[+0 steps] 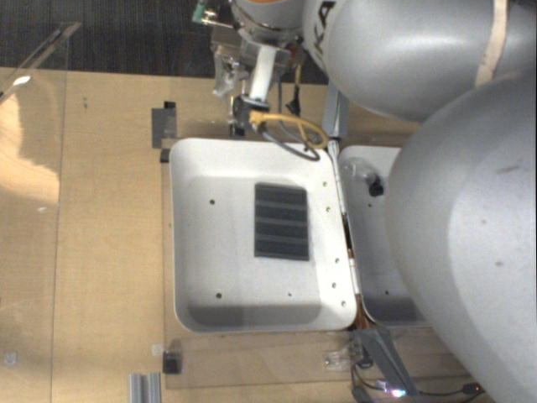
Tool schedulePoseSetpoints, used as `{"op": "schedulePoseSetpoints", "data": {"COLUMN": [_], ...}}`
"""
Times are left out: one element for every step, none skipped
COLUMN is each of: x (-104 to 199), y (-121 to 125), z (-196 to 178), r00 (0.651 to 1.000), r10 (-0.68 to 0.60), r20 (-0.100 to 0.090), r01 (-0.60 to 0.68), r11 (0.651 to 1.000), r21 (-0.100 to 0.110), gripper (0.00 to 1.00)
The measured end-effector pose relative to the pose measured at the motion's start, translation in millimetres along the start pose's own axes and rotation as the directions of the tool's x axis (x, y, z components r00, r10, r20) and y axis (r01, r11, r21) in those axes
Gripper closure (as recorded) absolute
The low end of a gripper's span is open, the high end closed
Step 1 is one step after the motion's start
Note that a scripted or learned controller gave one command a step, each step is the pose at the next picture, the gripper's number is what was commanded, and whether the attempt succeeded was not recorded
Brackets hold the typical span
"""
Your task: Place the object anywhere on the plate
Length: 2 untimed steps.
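A dark grey ribbed rectangular plate lies flat in the middle of the left white bin. My gripper hangs beyond the bin's far rim, near its middle, well apart from the plate. The orange band and grey wrist sit right above it. A small dark part shows at its lower end, and I cannot make out whether that is a held object. A yellowish cable loops from the gripper over the bin's back right corner.
The arm's big grey links cover most of the right bin; only its left strip shows. Small dark brackets stand on the wooden bench at the left bin's back left and front left corners.
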<state>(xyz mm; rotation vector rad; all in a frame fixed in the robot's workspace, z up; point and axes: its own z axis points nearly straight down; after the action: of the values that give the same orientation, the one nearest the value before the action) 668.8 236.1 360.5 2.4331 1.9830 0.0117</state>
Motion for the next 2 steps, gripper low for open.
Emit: {"op": "schedulePoseSetpoints", "data": {"x": [-1, -4], "y": [-1, -9], "z": [49, 176], "r00": [0.913, 0.989], "r10": [0.407, -0.145], "r20": [0.005, 0.001], "r01": [-0.407, 0.145], "r11": [0.913, 0.989], "r21": [0.004, 0.007], "gripper": [1.00, 1.00]}}
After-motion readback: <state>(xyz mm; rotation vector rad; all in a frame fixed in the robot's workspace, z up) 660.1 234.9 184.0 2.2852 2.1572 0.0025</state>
